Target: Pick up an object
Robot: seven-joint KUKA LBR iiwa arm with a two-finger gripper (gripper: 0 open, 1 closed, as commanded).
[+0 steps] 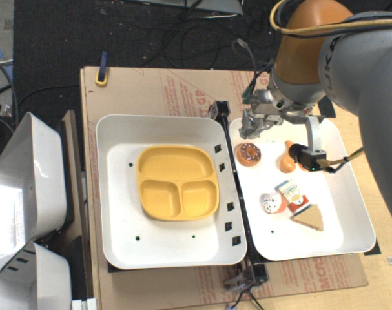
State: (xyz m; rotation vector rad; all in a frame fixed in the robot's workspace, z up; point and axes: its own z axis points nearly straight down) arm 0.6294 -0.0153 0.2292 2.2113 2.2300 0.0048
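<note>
The right bin (341, 234) holds a chocolate-glazed donut (249, 154), an orange carrot-like toy (287, 163), a small red and white carton (293, 196), a white round toy (270, 203) and a tan wedge (309, 219). My gripper (250, 128) hangs over the bin's far left corner, just beyond the donut and a little above it. Nothing is seen held in it. The grey arm with its orange band (312, 28) covers the bin's far right part.
The left bin (118, 237) holds a yellow three-compartment plate (179, 181). A black divider with clips (231, 186) runs between the bins. A black cable clamp (310, 157) hangs beside the carrot toy. White containers (24, 186) stand at the far left.
</note>
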